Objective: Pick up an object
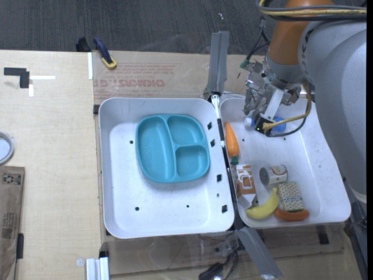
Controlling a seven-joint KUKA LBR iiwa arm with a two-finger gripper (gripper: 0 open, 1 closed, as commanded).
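Looks like the approach step: gripper [260,116] hovers low at the back of the right bin [317,156], can't tell its state. Pickable stuff sits nearer: carrot [232,140], banana [263,206], can [274,174]. Next it needs 1 clean descent.

Contents: two white bins [111,156] [326,156]; one teal divided plate [172,148]; one carrot [232,140]; one banana [263,207]; one small can [274,174]; one sponge [289,196]; one carton [245,181].

A pale wooden bench [46,133] sits against dark grey carpeted floor [128,10] under even light.
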